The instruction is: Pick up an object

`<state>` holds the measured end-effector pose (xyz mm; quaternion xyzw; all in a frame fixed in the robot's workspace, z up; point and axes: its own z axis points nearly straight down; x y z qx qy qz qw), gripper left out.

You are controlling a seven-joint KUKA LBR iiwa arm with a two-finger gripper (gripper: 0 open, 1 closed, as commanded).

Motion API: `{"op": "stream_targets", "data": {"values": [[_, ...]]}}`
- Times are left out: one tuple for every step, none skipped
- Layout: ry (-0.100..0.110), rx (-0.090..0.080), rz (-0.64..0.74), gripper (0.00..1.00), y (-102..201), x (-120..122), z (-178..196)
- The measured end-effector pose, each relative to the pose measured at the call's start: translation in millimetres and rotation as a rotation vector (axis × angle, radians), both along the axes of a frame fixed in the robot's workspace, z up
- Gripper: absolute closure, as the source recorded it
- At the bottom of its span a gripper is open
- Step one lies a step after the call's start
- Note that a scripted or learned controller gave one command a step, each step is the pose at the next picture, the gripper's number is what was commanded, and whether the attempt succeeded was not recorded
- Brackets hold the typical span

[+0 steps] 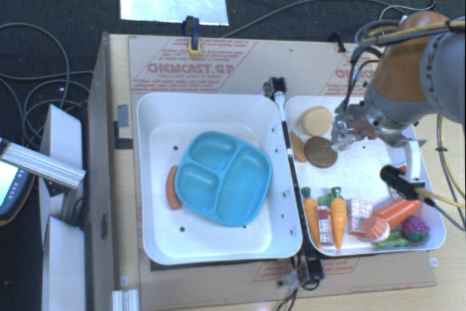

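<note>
In right bin (429,240): claw (344,132), grip state unclear, above brown patty (320,153); bun (317,121), carrots (338,213) nearby.

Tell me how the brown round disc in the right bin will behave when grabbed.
The brown disc looks flat and thin, lying flush on the right bin floor, so it probably offers little edge to pinch. It appears rigid and light like toy food, and may slide rather than roll when nudged.

Lab: cabled bench (218,58), robot arm (408,76)
</note>
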<state>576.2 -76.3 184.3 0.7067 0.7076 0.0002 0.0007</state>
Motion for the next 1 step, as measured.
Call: {"op": "stream_targets", "data": {"values": [[0.001,0.001,0.002,1.0,15.4,-20.0,0.1]]}}
